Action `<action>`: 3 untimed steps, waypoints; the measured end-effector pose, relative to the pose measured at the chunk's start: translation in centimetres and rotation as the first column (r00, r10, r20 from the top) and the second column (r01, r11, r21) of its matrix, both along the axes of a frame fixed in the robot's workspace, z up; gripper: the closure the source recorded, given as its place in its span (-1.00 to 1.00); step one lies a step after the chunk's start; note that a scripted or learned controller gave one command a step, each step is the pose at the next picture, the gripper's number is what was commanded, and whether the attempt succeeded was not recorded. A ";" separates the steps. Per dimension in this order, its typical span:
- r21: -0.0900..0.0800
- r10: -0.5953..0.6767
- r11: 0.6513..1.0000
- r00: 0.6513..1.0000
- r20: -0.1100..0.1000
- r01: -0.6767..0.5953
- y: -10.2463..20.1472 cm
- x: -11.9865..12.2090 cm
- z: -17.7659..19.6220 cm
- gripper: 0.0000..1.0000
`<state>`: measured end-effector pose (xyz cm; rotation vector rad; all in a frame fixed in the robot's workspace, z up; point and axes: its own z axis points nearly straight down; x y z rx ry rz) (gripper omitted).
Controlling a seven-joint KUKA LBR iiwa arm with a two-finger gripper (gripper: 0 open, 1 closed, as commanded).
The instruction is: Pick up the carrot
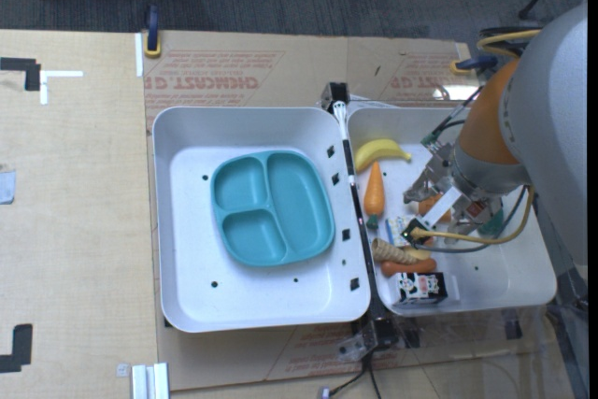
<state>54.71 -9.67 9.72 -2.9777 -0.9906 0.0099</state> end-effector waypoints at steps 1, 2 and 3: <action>0.000 0.005 1.000 1.000 -0.002 -0.005 -0.1 0.0 0.9 1.00; 0.001 0.005 1.000 1.000 -0.003 -0.005 -0.1 0.0 0.8 -1.00; -0.002 -0.222 0.975 0.975 0.003 0.222 -0.1 4.1 -0.6 -1.00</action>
